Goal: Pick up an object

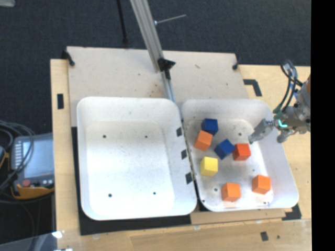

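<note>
Your gripper (pixel 271 130) sat at the right bin (pixel 251 107)'s right rim, jaws spread, nothing between them; the nearest orange cube (pixel 242 152) lay just below-left.

Even, bright overhead light; a soft, slightly grainy picture.

The two white bins (pixel 131 156) glare nearly blown out, the cubes (pixel 209 166) cast only faint, short shadows, the dark floor (pixel 47 20) swallows detail, and edges everywhere look mildly blurred, with the gripper (pixel 269 130) smeared.

Robot lab; plywood bench (pixel 152 67), aluminium strut (pixel 146 25), pendant (pixel 32 161), cables (pixel 8 135), dark carpet.
</note>
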Controlling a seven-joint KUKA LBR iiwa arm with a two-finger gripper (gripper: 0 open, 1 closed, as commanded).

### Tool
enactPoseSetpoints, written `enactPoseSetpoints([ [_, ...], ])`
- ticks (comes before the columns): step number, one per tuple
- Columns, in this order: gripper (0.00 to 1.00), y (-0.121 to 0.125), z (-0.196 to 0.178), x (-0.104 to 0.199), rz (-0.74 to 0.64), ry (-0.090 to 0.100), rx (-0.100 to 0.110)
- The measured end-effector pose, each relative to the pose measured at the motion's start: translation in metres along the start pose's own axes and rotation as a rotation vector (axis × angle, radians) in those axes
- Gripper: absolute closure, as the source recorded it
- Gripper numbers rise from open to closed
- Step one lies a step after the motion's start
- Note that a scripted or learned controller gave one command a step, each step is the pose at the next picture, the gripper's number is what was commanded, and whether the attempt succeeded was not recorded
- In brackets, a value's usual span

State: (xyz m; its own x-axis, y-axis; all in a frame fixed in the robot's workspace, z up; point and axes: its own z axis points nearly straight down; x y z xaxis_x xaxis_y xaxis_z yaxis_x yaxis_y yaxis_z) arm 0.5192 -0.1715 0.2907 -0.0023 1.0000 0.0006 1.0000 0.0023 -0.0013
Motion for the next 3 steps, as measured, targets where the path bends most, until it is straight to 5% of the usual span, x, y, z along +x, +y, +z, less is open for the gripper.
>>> enactPoseSetpoints([
  [1,0.00,0.000,-0.001,0.000,0.001,-0.001,-0.003],
  [3,0.00,-0.001,0.100,0.004,0.003,-0.001,0.003],
])
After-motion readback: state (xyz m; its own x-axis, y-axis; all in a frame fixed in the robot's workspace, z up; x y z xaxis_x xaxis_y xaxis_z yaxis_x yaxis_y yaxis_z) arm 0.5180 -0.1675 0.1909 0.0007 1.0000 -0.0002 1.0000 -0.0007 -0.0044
